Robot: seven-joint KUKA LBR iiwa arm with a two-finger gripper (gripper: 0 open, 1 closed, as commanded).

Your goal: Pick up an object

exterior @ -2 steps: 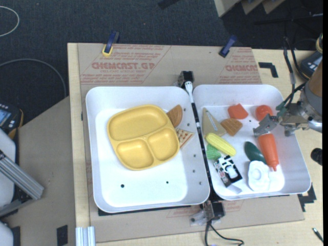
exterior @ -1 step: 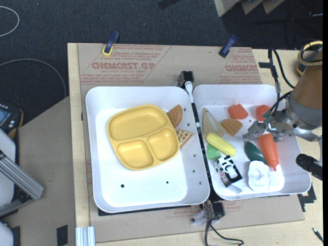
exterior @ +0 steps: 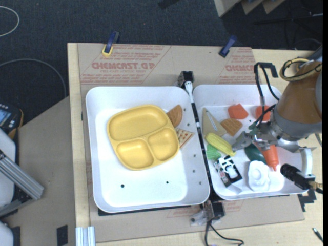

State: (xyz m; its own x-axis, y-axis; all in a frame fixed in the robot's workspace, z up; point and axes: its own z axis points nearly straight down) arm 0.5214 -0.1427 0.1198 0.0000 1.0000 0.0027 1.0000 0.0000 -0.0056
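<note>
The right bin (exterior: 215, 94) holds several small objects. Among them are a yellow corn cob (exterior: 219, 143), a tan waffle piece (exterior: 231, 126), an orange wedge (exterior: 237, 111), a dark green piece (exterior: 254, 153), an orange carrot (exterior: 271, 157), a white bottle-like piece (exterior: 258, 175) and a black-and-white item (exterior: 226, 169). My gripper (exterior: 255, 137) hangs low over the middle of this bin, just above the green piece and right of the corn. The grey and orange arm (exterior: 300, 106) covers the bin's right side.
The left bin (exterior: 148, 188) holds a yellow divided plate (exterior: 142, 136), with a brown cookie (exterior: 175, 115) and a cracker (exterior: 183, 136) at the plate's right edge. A black divider bar (exterior: 195, 117) runs between the bins. Cables loop over the arm at upper right.
</note>
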